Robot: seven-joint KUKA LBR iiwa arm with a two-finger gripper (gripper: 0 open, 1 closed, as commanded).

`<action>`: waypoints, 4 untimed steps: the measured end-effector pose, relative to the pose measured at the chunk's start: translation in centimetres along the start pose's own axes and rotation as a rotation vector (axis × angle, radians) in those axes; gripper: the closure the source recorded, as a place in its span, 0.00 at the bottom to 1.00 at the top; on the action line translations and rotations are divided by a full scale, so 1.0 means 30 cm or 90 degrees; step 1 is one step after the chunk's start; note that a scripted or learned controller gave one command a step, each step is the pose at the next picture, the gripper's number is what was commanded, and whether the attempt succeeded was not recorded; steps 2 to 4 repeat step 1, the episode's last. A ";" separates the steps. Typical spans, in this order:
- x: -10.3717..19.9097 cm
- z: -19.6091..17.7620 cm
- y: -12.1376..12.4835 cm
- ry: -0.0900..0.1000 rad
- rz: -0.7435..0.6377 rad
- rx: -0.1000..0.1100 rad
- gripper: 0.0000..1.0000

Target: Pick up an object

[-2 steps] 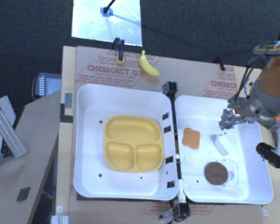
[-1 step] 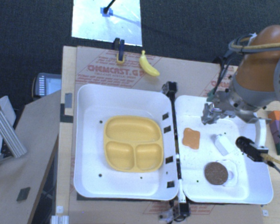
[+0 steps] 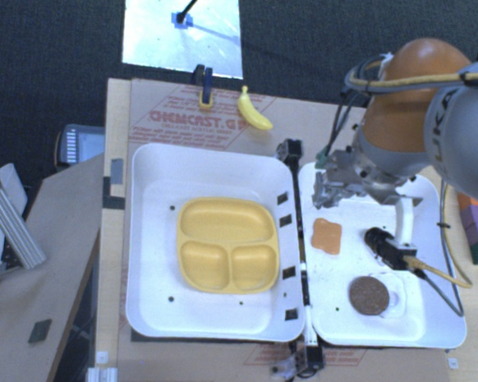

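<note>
Over the back-left corner of the right bin [image 3: 338, 311], the gripper [image 3: 328, 193] hangs just above the floor, wrist turned down, arm [image 3: 466, 130] reaching in from the right. Nothing visible in it. Open or closed: can't tell from this angle, the wrist body blocks it.

Candidates in that bin: flat orange piece [image 3: 327, 236], just in front of the gripper and apart from it, and a brown disc [image 3: 369, 295] further toward the front, well clear of the orange one. Left bin [image 3: 150, 220] has a yellow divided tray [image 3: 225, 244] lying flat in its middle. A toy banana [image 3: 253, 111] sits on the board behind the bins, out of play.

Step, my read: approach, pre-grasp. Nothing lifted, so I mark the task as barely begun. Likeliest target is the orange piece since it's nearest.

Next move as I'd drive it: shift the gripper a little toward the front until it's centred over the orange piece, then go straight down and close across its narrower width. Piece looks thin and lies flat, so the tips need to reach the bin floor or they'll slide over the top. It's also close to the divider wall between the bins, so watch clearance on that side. Disc is the fallback: more open space around it, but it's just as flat.
</note>
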State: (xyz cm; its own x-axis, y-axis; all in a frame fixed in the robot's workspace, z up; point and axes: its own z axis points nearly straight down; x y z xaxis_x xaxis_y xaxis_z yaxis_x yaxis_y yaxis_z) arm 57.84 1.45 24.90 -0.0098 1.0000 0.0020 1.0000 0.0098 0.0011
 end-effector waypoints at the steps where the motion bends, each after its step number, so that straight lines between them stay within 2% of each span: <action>1: 0.173 0.051 0.073 0.000 0.000 0.000 1.00; 4: 0.173 0.051 0.073 0.000 0.000 0.000 1.00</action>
